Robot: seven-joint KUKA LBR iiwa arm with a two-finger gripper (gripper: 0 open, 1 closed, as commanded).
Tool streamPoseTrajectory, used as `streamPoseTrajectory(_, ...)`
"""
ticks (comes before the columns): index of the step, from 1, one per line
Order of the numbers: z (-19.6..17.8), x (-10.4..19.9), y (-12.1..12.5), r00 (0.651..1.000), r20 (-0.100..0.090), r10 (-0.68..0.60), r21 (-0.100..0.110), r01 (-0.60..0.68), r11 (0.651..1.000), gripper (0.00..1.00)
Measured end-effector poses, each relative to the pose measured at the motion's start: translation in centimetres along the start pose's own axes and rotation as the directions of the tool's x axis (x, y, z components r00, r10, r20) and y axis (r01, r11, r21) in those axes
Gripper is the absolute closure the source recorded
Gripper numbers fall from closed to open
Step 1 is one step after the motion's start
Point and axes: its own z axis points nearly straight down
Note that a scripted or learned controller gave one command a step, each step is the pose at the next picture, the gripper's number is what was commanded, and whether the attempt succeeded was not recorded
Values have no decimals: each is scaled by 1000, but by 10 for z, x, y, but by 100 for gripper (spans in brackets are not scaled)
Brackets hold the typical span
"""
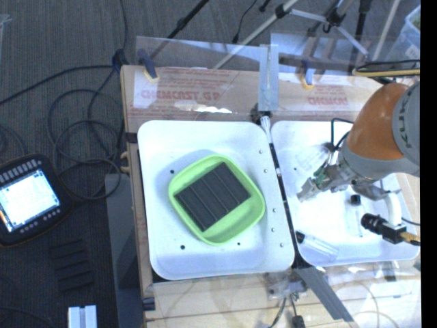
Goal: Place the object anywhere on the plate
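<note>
A green square plate [183, 178] with rounded corners lies in the middle of the left bin [160, 149]. A dark grey ribbed slab [213, 195] lies flat on it and covers most of its floor. My gripper [308, 188] hangs low over the left part of the right bin [328, 221], just right of the divider between the bins. It points down and to the left. The grey and orange arm stretches away from it to the right.
A small see-through item [316, 241] lies near the front left corner of the right bin. Another faint clear thing [307, 160] lies behind the gripper. A clear panel [205, 67] stands behind the bins, and a handheld screen [27, 198] sits on the floor at left.
</note>
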Motion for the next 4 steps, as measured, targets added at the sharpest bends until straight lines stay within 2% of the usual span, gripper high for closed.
streamPoseTrajectory(2, -15, 1, 0, 1000, -2, 0, 3, 0, 1000, 100)
streamPoseTrajectory(3, -15, 1, 0, 1000, -2, 1, 4, -1, 1000, 0)
streamPoseTrajectory(4, -23, 1, 1, 1000, -3, 1, 5, -1, 1000, 100)
